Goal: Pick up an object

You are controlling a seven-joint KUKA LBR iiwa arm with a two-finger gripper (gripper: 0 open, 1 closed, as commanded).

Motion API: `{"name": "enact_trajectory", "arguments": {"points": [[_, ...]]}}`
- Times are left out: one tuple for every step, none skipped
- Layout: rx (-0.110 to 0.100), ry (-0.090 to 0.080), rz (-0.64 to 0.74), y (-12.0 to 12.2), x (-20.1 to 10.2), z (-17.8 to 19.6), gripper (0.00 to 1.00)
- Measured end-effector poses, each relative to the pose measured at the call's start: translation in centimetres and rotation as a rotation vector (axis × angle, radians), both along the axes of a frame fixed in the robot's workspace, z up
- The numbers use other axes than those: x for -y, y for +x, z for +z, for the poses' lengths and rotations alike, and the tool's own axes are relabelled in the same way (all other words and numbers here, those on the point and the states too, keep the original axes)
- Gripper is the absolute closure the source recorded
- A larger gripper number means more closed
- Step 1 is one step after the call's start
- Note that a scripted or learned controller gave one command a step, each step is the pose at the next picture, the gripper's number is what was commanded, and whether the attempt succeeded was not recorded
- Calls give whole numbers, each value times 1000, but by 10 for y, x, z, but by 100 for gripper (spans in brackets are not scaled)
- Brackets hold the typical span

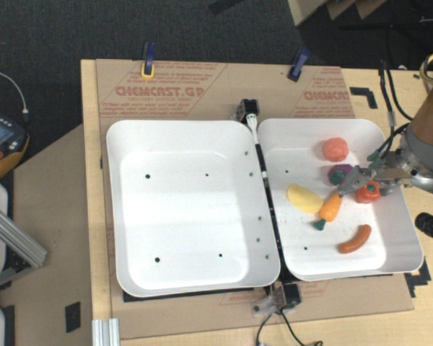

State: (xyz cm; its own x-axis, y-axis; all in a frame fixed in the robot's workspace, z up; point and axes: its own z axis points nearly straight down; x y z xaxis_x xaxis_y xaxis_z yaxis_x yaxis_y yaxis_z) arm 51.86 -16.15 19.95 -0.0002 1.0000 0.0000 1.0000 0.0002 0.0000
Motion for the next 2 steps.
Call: {"name": "enact_trajectory", "arguments": {"points": [[-8, 4, 4, 19, -44, -88, 0], [-1, 0, 0, 19, -40, -83, 0]]}}
